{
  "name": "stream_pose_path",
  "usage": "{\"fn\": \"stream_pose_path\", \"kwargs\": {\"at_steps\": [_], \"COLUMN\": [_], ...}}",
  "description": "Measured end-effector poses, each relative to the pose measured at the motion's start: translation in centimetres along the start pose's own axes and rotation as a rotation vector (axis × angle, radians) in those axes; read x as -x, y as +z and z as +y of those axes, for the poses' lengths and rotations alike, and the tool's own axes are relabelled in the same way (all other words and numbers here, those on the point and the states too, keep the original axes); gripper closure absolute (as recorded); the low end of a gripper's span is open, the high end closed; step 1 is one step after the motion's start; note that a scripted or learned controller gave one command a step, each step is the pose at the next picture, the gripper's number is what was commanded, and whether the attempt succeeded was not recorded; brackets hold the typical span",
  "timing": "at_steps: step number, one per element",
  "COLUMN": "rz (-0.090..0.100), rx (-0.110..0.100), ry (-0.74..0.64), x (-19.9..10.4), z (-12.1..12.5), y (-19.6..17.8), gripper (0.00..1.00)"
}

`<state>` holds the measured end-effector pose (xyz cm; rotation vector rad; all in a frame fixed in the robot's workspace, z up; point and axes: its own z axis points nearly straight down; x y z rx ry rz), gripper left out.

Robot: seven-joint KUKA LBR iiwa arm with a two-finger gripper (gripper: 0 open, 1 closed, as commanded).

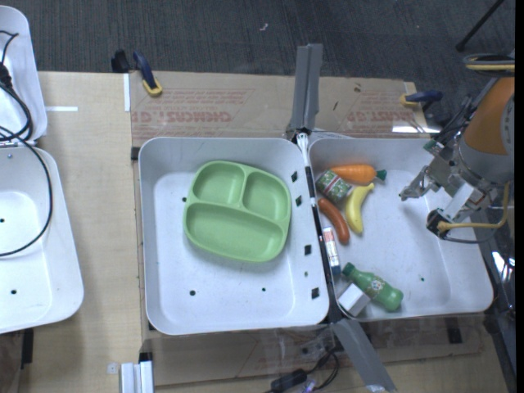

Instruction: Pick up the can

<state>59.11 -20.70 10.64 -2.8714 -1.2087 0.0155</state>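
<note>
Camera view: the arm (pixel 490 129) is seen reaching over the right bin (pixel 467 289) from its right side. The gripper (pixel 422 203) is spread open, with nothing held. The can (pixel 333 185) lies against that bin's left wall, well apart from the gripper.

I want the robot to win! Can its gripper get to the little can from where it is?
Probably yes. The gripper hangs over the right bin, and bare floor lies between it and the can. But the carrot and banana crowd the can, so grabbing it cleanly could be tricky.
</note>
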Motion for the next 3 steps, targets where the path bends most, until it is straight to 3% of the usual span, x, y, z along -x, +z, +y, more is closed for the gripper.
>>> {"fn": "stream_pose_path", "kwargs": {"at_steps": [1,2,3], "rz": [-0.003,-0.001,-0.006], "rx": [0.015,0.015,0.022], "ry": [0.041,0.087,0.035], "x": [2.9,-2.7,-3.7], "z": [-4.4,1.4,1.0], "y": [2.0,1.9,1.8], "gripper": [0.00,0.00,0.00]}}
